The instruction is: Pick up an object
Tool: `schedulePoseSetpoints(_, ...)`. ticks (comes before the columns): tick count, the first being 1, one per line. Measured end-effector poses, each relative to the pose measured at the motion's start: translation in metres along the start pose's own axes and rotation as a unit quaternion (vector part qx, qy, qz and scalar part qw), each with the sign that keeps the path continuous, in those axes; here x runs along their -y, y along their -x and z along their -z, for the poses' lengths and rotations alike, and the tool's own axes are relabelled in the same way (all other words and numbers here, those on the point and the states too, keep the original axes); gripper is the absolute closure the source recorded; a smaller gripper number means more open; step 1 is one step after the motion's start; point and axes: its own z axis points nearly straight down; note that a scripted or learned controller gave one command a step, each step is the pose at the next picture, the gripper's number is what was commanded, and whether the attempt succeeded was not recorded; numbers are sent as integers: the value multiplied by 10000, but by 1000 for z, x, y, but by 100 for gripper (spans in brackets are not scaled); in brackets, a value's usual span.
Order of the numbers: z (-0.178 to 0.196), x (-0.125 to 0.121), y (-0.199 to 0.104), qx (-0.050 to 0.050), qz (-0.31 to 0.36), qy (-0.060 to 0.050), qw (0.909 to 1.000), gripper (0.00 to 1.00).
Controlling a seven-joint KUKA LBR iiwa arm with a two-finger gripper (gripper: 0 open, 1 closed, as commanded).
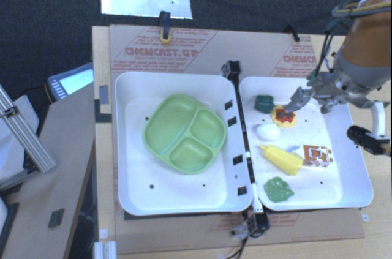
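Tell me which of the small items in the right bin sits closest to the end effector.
The round red-and-yellow item, just below the end effector. The dark green piece, white egg shape, yellow bottle, printed card and green leaf lie farther off.

The tool hangs right over a small red-and-yellow toy in the right bin. A white egg, yellow bottle and green leaf sit nearby. The left bin has a green divided plate.
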Motion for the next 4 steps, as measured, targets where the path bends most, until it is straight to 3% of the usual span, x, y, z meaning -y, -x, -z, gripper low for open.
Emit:
schedulePoseSetpoints(1, 6, -2, 0, 6, 10, 51, 10000, 0)
schedulePoseSetpoints(2, -52, -11, 1, 3, -1, 37, 10000, 0)
schedulePoseSetpoints(4, -162, -7, 1, 1, -4, 39, 10000, 0)
